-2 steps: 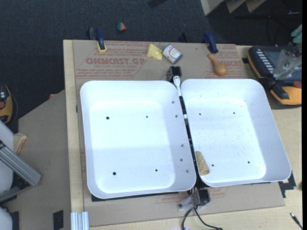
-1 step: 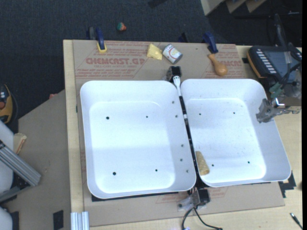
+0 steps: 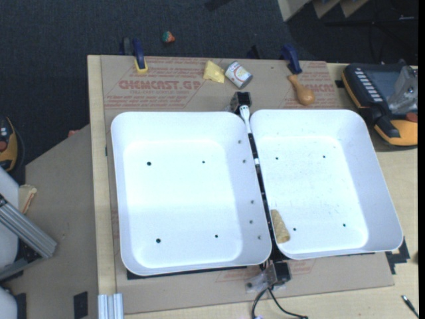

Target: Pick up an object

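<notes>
Camera view, looking down on both bins. We've got one candidate inside: a small tan cork-like piece (image 3: pixel 280 226), lying in the right bin (image 3: pixel 372 178), hard against its left wall near the front corner, long axis running roughly front-to-back. The left bin (image 3: pixel 126 178) sits just beside it, rims touching along the middle seam.

Handling, our guess: v. light, a bit springy, rough speckled surface, so decent friction and not fragile. Short cylinder shape, so it'll prob. roll if nudged sideways. Best hold looks like across the mid-length, squeezing the round sides. Trouble is the wall: one side is pressed up to it, so little room for a finger there. The alt. is pinching end to end along the wall.

Finger state: we can't tell.

Materials: the bins are smooth, glossy white plastic, shallow, w/ rounded corners and small dark dots on the floors. Under them is a brown cardboard sheet (image 3: pixel 166 85) w/ red lettering. On it, behind the bins, are a yellow wedge (image 3: pixel 214 72), a small box (image 3: pixel 238 74) and a wooden pear-shaped thing (image 3: pixel 302 92).
</notes>
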Action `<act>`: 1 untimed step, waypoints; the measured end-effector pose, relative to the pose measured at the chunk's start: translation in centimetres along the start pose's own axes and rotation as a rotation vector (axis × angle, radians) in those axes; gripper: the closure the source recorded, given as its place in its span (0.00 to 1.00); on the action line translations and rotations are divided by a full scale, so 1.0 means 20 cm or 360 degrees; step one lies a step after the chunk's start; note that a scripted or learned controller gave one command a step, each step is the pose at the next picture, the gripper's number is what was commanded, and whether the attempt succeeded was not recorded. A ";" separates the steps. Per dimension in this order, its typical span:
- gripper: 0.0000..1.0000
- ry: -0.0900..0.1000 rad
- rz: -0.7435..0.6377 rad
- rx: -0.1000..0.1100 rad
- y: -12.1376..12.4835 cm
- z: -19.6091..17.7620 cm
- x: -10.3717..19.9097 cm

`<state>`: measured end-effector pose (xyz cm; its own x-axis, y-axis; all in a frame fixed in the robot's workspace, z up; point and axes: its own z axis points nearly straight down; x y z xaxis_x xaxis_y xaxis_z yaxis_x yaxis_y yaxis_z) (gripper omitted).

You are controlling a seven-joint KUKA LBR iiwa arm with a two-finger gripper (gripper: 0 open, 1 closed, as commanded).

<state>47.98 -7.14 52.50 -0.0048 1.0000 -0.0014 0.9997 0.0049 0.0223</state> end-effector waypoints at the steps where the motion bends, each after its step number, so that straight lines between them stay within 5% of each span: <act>1: 1.00 0.0005 -0.0010 0.0056 -0.02 0.66 0.56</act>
<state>47.82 3.97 39.25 -0.0114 0.9999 0.0015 0.9999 0.0114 -0.0130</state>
